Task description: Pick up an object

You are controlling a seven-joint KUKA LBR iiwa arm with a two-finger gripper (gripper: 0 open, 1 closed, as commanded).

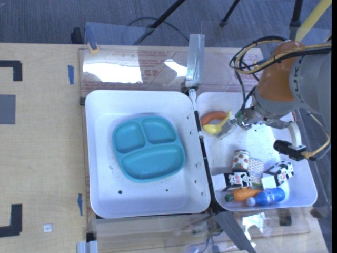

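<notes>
My gripper [229, 126] hangs low in the right bin [309, 190], near its back left corner. Its tip is right beside a yellow and orange toy [212, 122], a banana-like shape with an orange ring, lying by the bin's left wall. The tip seems to touch the toy's right end, but I cannot make out a grasp. The grey arm with its orange band [276, 80] reaches in from the right.
A blue divided plate [150, 147] lies in the left bin [93, 141]. At the front of the right bin are a small spotted cup [241, 158], two cow-patterned boxes [238, 179] [282, 171], a carrot [243, 195] and a blue bottle [269, 196].
</notes>
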